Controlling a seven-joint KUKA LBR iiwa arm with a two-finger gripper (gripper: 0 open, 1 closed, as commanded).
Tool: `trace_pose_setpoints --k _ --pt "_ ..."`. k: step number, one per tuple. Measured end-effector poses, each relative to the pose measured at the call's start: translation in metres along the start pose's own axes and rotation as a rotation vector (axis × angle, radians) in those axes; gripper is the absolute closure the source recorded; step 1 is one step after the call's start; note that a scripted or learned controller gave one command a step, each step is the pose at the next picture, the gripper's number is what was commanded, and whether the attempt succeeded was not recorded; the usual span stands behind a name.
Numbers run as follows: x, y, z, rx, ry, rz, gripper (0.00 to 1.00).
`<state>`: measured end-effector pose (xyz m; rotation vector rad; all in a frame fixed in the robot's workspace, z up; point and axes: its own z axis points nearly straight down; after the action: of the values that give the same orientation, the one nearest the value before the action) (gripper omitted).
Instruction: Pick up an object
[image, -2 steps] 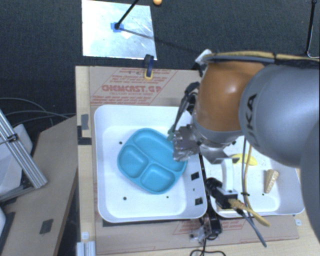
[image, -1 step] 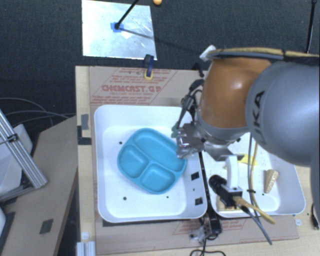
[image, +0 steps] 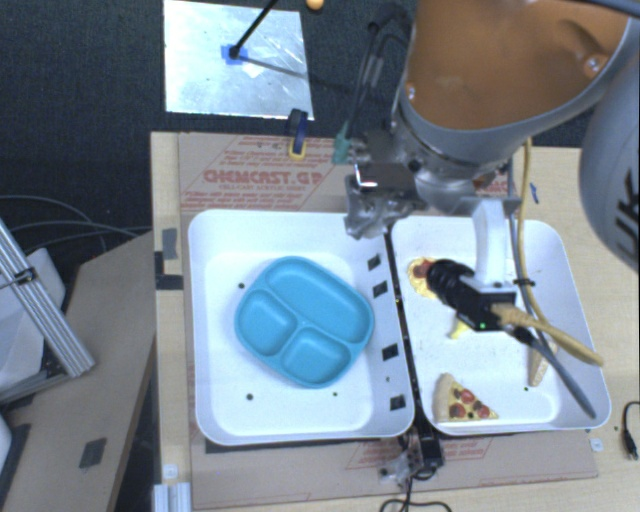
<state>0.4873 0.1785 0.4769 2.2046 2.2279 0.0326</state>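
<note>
A blue divided plate (image: 303, 320) lies in the left bin (image: 215, 300). In the right bin (image: 560, 260), a toy pizza slice (image: 461, 399) rests near the front edge. A red and yellow item (image: 420, 272) sits at the far left of that bin, partly hidden by the robot's own parts. A pale stick-like piece (image: 537, 371) lies toward the right. My gripper (image: 371, 216) hangs over the far end of the divider between the bins, above the rims, with nothing visibly in it.
The big grey and orange arm (image: 500, 70) covers the far side of the right bin. A cardboard sheet (image: 260, 175) lies under both bins. A metal frame (image: 35, 310) stands off the bench at the left.
</note>
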Motion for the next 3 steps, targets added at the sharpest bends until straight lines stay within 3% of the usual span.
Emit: trace_pose_setpoints --k 1,2,3 --pt "0.031 -0.005 0.127 0.03 -0.013 0.002 1.0" --pt "0.029 -0.002 0.109 0.016 -0.008 -0.003 1.0" --pt "-0.021 -0.008 0.261 0.032 -0.015 0.016 1.0"
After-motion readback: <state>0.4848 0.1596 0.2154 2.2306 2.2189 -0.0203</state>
